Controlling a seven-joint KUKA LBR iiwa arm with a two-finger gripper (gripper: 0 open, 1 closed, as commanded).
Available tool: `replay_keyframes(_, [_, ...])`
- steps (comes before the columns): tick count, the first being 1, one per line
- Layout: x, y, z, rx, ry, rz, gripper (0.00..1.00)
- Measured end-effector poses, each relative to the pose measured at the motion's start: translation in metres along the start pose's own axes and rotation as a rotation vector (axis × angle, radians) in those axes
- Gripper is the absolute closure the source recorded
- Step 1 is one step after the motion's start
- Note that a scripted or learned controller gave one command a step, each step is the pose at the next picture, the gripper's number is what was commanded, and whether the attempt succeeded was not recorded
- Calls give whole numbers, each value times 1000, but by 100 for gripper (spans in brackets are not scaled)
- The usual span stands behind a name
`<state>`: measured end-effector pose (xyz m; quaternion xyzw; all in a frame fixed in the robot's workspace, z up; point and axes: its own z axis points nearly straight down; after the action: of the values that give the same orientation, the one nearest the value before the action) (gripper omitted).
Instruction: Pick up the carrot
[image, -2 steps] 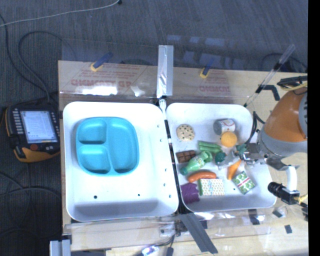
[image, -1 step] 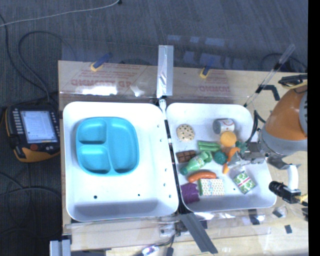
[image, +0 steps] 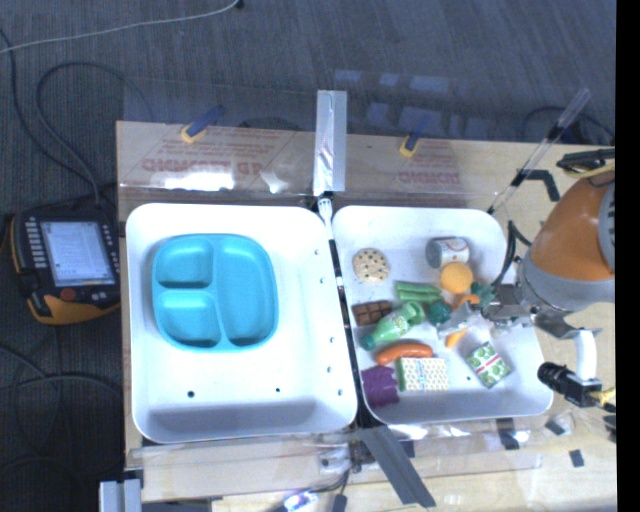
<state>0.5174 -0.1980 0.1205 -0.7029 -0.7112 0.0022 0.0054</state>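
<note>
Carrot (image: 403, 352): one, lying flat near middle of right bin (image: 520, 400), between green bottle (image: 395, 326) above and patterned box (image: 424, 374) below. Also counted there: one cookie (image: 371, 264), one can (image: 447, 250), one orange ball (image: 457, 277), one chocolate bar (image: 370, 311), one purple piece (image: 379, 384), one green-white carton (image: 487, 364). One blue tray (image: 213, 290), three compartments, in left bin (image: 140, 380). Gripper (image: 478, 303) low at right bin's right side, apart from carrot; finger state cannot be told.

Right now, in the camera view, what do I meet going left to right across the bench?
Teach pendant → blue divided tray in the left bin → cookie → carrot → orange → end effector.
</note>
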Motion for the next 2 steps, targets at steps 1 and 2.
replay_keyframes(1, [0, 0, 0, 0, 0, 0, 0])
replay_keyframes(2, [0, 1, -5, 4, 2, 0, 100])
